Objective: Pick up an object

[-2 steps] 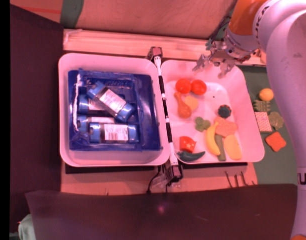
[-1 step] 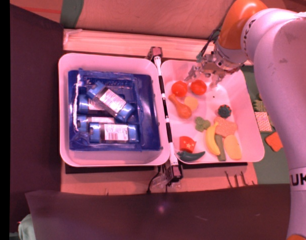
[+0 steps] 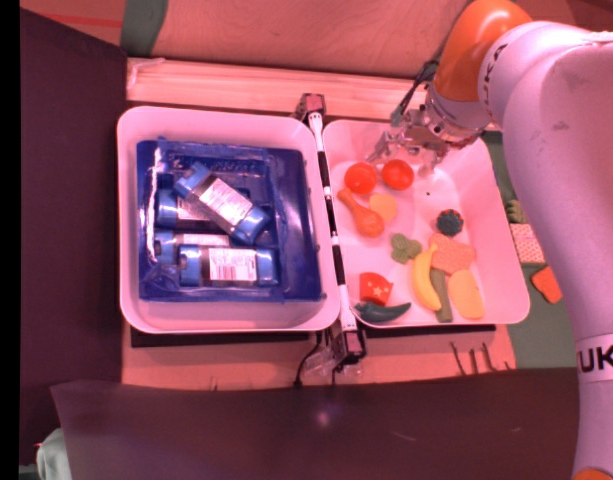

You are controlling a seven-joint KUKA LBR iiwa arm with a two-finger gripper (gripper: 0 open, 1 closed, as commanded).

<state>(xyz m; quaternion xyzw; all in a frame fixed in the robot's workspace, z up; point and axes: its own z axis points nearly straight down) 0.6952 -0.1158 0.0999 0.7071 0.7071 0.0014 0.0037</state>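
Tomatoes are your nearest candidates: two round red toy tomatoes, one (image 3: 361, 177) and its neighbour (image 3: 398, 174), lie side by side at about eleven o'clock in the right bin (image 3: 496, 183), just below the gripper (image 3: 411, 154). Its fingers look spread, with nothing between them. You should expect these to be light, hard, smooth plastic (likely to roll or squirt out of a pinch), so close across the widest middle. Flatter pieces sit lower: a yellow banana (image 3: 424, 280), a green chili pepper (image 3: 384, 312) at six o'clock, an orange drumstick-shaped piece (image 3: 362, 214). Those look thin and hard to get under. The left bin (image 3: 131, 218) holds a blue tray (image 3: 296, 228) with labelled bottles (image 3: 221, 200), stiffer and probably heavier.
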